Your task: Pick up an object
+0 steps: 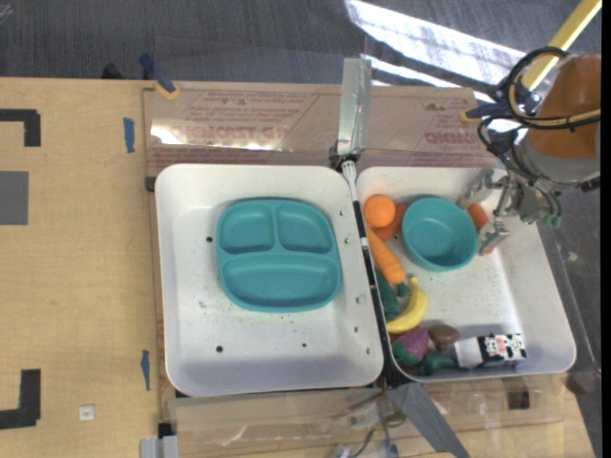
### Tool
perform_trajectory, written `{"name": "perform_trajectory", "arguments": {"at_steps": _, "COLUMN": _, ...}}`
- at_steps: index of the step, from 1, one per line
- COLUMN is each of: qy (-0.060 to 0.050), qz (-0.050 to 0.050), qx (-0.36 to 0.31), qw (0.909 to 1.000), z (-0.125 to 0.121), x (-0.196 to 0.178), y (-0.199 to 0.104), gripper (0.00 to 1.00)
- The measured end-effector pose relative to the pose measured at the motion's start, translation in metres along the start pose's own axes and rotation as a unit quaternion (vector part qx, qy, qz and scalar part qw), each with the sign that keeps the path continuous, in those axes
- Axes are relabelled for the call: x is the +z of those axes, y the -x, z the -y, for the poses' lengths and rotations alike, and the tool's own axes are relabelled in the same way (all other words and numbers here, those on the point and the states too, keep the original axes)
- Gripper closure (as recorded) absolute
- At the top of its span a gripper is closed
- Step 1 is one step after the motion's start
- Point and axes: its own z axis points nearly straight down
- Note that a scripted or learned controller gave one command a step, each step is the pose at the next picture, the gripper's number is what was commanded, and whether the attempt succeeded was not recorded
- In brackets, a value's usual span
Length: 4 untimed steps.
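My gripper (503,210) hangs over the back right part of the right bin (535,299), just right of a teal bowl (438,233). A small orange-red object (479,216) lies between the bowl's rim and the gripper; whether they touch is unclear. Left of the bowl sit an orange ball (380,210) and a carrot (386,256). Toward the front lie a yellow banana (410,308), purple grapes (412,345), a brown piece (442,333) and a white bottle with black patches (490,349).
The left bin (181,284) holds a teal divided plate (279,254). A raised divider (366,256) separates the two bins. The arm's orange band (573,93) and cables stand above the right bin's back right corner.
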Motion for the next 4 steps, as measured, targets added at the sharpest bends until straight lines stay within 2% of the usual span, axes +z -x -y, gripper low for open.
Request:
{"name": "perform_trajectory", "arguments": {"at_steps": 1, "qy": -0.002, "qz": 0.007, "qx": 0.0, "qw": 1.0, "z": 0.0, "x": -0.015, "y": 0.004, "gripper": 1.0}}
{"name": "perform_trajectory", "arguments": {"at_steps": 2, "qy": -0.001, "qz": 0.006, "qx": 0.0, "qw": 1.0, "z": 0.0, "x": -0.014, "y": 0.003, "gripper": 0.0}}
{"name": "perform_trajectory", "arguments": {"at_steps": 3, "qy": 0.0, "qz": -0.004, "qx": 0.067, "qw": 0.9977, "z": 0.001, "x": 0.001, "y": 0.002, "gripper": 0.0}}
{"name": "perform_trajectory", "arguments": {"at_steps": 4, "qy": -0.001, "qz": 0.004, "qx": 0.067, "qw": 0.9978, "z": 0.001, "x": -0.014, "y": 0.006, "gripper": 1.0}}
